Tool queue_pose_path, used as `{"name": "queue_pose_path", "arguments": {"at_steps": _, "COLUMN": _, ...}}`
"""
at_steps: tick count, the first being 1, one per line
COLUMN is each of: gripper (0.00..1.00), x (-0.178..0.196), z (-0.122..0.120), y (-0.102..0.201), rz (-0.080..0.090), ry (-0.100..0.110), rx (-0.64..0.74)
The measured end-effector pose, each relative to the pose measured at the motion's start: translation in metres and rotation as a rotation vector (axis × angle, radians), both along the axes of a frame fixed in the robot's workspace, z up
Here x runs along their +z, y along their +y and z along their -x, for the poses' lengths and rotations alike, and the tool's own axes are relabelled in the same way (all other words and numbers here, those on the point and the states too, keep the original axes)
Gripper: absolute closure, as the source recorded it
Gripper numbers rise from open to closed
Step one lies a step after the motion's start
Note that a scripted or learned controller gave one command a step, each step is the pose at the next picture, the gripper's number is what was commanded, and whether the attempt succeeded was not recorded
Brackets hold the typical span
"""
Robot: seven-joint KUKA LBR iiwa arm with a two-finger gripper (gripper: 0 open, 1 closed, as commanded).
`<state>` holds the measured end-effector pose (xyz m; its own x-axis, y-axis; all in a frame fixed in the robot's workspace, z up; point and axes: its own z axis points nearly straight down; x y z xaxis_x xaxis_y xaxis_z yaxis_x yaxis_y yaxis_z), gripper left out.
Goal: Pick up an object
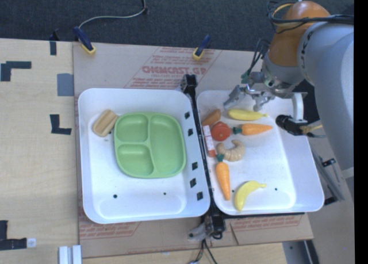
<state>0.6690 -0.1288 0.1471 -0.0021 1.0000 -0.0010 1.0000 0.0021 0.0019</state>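
- Two shallow white bins sit side by side on a worktop [34, 142] of pale wood and cardboard, seen from above at a slant.
- The left bin [98, 199] holds a green divided plate [149, 145] and a tan bread-like piece [104, 122] touching the plate's upper left edge.
- The right bin [287, 182] holds small toy foods: a yellow banana [246, 115] near the top, an orange carrot [256, 129] just below it, a red tomato [221, 132], a tan curled piece [232, 151], a second carrot [223, 179] standing lengthwise, and a second banana [246, 192] near the bottom.
- A brownish sausage-like piece [210, 117] lies at the bin's upper left, near the divider.
- The grey arm [322, 50] reaches in from the right, and its pincer [252, 97] hangs just above the top banana, at the bin's far edge.
- The pincer's fingers look spread apart, with nothing between them.
- The top banana is the likeliest thing to pick, being nearest the pincer.
- It looks like hollow plastic: light, stiff and smooth, so it may slip or roll if pinched off-centre.
- The best hold is probably across its thick middle, fingers on either long side.
- The carrot lies close beside it and could be nudged.
- The fingertips are small and blur into the metal wrist, so their exact gap is hard to judge.
- The tan curled piece is too small to identify.
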Motion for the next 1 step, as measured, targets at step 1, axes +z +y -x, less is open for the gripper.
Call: {"name": "queue_pose_path", "arguments": {"at_steps": 1, "gripper": 0.00, "x": -0.0379, "z": 0.0049, "y": 0.0171, "rz": 0.000, "ry": 0.006, "rx": -0.002}}
